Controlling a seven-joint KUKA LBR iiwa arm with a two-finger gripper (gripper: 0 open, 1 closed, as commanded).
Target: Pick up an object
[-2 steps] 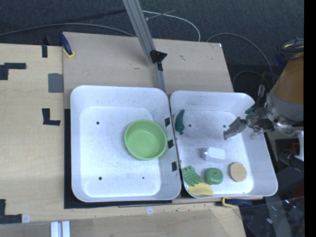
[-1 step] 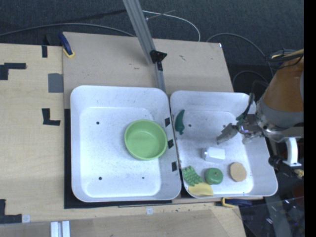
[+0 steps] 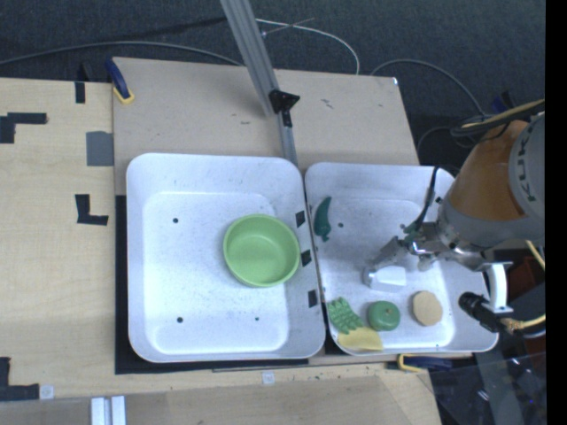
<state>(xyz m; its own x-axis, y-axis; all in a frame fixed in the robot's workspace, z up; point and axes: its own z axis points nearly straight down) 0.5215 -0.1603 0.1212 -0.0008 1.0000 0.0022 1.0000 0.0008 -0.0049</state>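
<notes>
Camera view, looking down at a slant: two shallow white bins side by side on the tabletop (image 3: 53, 193). Left bin (image 3: 159, 264): one green bowl (image 3: 260, 250), upright, near its right wall. Right bin (image 3: 354, 193): a dark green curved piece (image 3: 322, 217) near the left wall; a green ridged piece (image 3: 342, 312) and a yellow piece (image 3: 363, 339) at the near left corner, touching or overlapping; a round green object (image 3: 384, 315) just beside them; a round tan object (image 3: 427, 307) to its right, apart from it. Arm enters from the right, and its gripper (image 3: 386, 268) is low in the right bin with a pale white block (image 3: 388, 279) directly at its tip. Whether the fingers are spread, closed, or gripping that block cannot be told; the metal parts blur together there. Likely step: settling on the white block, the nearest candidate. To do it well, the grip should centre on the block's short sides, descend fully to the bin floor before closing, and lift straight up, keeping clear of the round green object and the tan one nearby. Risk: a glancing close may push the block aside.
</notes>
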